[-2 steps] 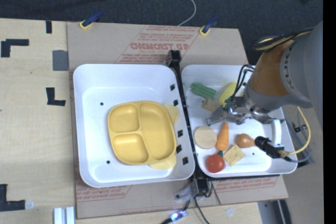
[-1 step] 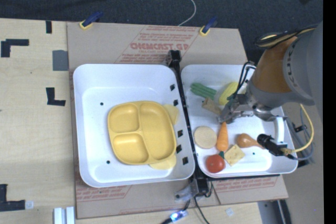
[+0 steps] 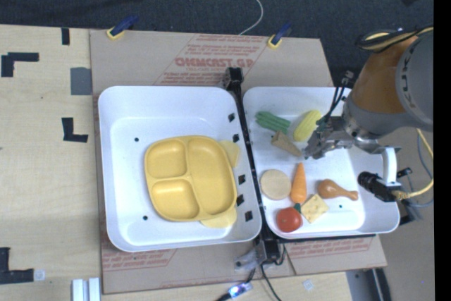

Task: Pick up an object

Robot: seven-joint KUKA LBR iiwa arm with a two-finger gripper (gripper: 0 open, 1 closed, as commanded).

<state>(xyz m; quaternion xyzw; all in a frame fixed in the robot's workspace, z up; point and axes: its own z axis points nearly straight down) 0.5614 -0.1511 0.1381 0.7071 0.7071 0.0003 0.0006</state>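
The right bin holds toy food: a corn cob with green husk, a tan piece, a round cracker, an orange carrot, a chicken drumstick, a cheese wedge and a red tomato. My gripper hangs low over the bin's middle, just right of the tan piece and below the corn. Its fingertips are dark and hard to separate.
The left bin contains a yellow divided tray over a pale yellow sheet. A black divider clip sits between the bins. The arm's grey and orange body covers the right bin's far right side.
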